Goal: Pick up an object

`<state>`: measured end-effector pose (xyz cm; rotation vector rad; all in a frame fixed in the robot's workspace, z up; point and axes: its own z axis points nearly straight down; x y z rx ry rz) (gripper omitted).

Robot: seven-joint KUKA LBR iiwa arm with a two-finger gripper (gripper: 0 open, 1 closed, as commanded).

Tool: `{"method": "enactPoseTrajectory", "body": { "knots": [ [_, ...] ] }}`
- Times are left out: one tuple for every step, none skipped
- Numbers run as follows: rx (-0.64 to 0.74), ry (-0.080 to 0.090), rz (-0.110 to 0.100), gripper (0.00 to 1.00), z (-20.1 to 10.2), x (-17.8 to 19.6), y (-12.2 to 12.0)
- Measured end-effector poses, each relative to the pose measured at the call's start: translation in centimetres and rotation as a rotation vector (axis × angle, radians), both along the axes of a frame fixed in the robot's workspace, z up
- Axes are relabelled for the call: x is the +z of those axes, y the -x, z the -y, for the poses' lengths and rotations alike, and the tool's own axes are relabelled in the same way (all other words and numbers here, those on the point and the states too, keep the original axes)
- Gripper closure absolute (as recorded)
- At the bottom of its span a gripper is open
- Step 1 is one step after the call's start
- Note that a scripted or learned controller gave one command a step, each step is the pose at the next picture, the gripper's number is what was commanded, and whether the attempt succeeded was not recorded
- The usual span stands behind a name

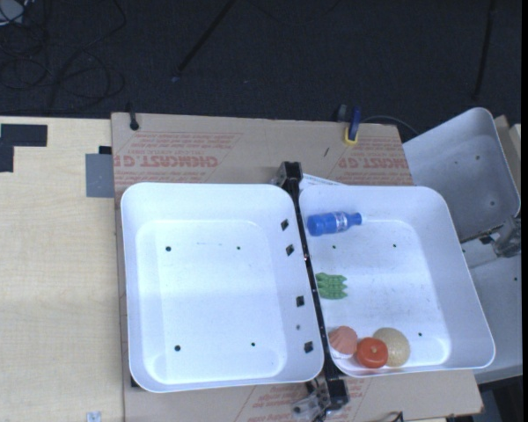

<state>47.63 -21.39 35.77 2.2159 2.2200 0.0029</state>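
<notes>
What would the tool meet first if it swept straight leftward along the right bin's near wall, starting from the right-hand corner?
Probably the beige round object, with the red round object right behind it. Depth is unclear in this slanted view, so a high pass might clear both.

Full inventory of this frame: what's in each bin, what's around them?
white bins: 2, white, side by side on the bench; left bin, right bin
blue bottle: 1, blue with a lighter cap end, lying on its side at the far left of the right bin
green item: 1, green, right bin against its left wall, midway down
pink round piece: 1, pinkish, right bin near corner
red round piece: 1, red-orange, beside the pink one
tan round piece: 1, pale tan, touching the red one
cardboard sheet: 1, brown with red print, under the bins
</notes>
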Motion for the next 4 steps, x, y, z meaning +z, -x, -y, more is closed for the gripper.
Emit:
{"method": "enactPoseTrajectory", "body": {
  "knots": [
    [-0.003,-0.008,-0.019,1.0,-0.2,-13.0,0.0],
    [-0.004,-0.003,-0.007,0.0,0.0,-12.2,-0.1],
    [0.001,-0.001,-0.003,0.0,-0.1,-11.8,-6.2],
    [-0.004,-0.008,-0.018,0.0,-0.2,-22.3,0.5]
  ]
}}
